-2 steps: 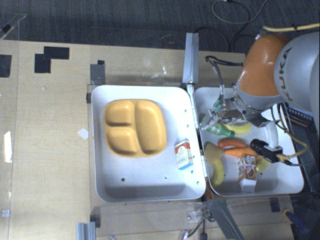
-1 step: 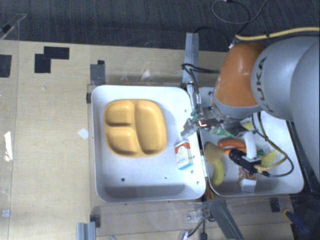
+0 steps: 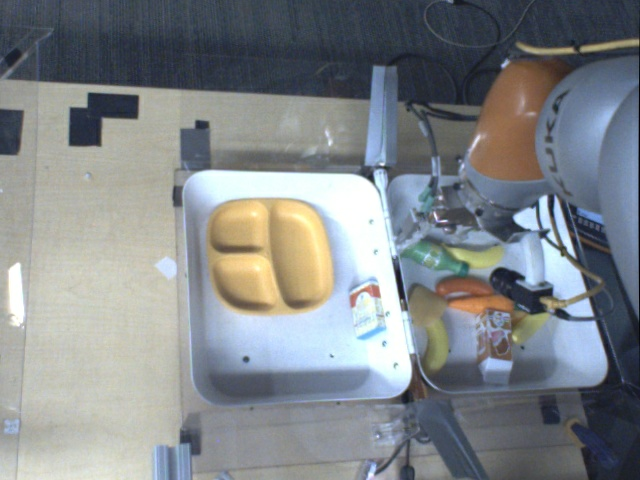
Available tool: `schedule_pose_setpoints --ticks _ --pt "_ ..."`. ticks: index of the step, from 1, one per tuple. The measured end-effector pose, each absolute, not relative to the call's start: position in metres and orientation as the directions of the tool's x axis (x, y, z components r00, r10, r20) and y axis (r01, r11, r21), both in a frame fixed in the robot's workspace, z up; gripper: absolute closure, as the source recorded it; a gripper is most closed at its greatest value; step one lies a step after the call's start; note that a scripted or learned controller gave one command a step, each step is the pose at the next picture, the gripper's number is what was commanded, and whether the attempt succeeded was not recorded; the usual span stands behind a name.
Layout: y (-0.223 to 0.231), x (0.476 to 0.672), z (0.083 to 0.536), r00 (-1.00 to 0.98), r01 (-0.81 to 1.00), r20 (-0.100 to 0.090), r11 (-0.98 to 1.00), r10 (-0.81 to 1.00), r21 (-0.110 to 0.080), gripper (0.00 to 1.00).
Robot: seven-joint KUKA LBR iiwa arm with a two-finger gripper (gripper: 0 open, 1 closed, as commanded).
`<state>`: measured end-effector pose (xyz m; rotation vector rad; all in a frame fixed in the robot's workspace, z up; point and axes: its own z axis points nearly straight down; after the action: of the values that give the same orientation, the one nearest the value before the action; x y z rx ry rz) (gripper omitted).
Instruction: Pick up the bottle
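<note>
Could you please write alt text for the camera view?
The robot arm's tool hangs over the right bin, just above a green bottle lying among bananas, a carrot and a small carton. The left bin holds a yellow divided tray.

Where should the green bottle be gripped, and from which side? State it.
Grip the green bottle across its mid-body from above. It lies on its side near the right bin's left wall, a banana close alongside, so a side approach looks crowded.

I work in a robotics lab: my wooden worktop (image 3: 100, 298) carries bolted metal brackets (image 3: 381, 118), black markers (image 3: 100, 116) upper left, loose cables (image 3: 460, 18) on grey carpet above.
</note>
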<state>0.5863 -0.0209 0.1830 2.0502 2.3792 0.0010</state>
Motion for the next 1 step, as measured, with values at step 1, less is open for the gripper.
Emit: schedule_pose_setpoints --ticks 1 --pt "-0.02 0.5344 0.1829 -0.166 0.986 0.0 0.166 0.986 0.001 0.0"
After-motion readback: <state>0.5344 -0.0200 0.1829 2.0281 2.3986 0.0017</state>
